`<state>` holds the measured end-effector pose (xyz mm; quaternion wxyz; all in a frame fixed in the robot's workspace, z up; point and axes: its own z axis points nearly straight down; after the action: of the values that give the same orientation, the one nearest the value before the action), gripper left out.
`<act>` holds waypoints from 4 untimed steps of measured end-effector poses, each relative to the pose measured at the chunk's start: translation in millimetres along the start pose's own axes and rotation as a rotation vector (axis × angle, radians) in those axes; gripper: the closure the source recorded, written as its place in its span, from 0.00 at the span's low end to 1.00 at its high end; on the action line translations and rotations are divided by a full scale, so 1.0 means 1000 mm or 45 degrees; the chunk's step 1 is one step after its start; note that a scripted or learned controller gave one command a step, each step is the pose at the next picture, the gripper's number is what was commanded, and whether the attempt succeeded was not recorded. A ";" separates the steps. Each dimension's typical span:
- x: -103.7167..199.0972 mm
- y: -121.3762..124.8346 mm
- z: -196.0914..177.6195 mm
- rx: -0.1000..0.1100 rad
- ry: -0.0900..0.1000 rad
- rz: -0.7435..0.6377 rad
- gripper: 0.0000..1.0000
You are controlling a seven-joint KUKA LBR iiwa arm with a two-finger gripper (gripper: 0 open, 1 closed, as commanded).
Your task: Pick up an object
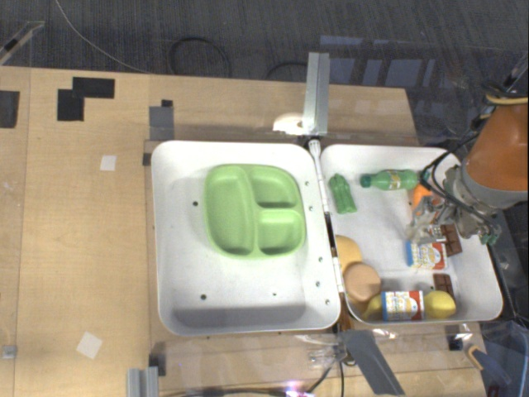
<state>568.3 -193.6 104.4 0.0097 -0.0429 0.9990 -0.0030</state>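
Yellow bottle (410, 304) against near rim, pincer (430, 218) above carton (426, 255), grip unclear

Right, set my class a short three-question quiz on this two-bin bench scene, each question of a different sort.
1. True or false: the green plastic divided plate lies in the left white bin.
2. Which bin holds the green plastic bottle: A left, B right?
3. Fill in: the gripper hangs over the ____ white bin.

Key: 1 true; 2 B; 3 right.
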 end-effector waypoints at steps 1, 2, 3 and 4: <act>0.001 0.001 0.002 -0.002 0.004 -0.002 0.00; -0.009 0.016 0.016 -0.003 0.010 -0.013 0.00; -0.039 0.014 0.017 -0.006 0.010 -0.141 0.00; -0.047 0.016 0.018 -0.006 0.012 -0.158 0.00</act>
<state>614.4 -173.3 87.5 0.0049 -0.1047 0.9945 -0.0016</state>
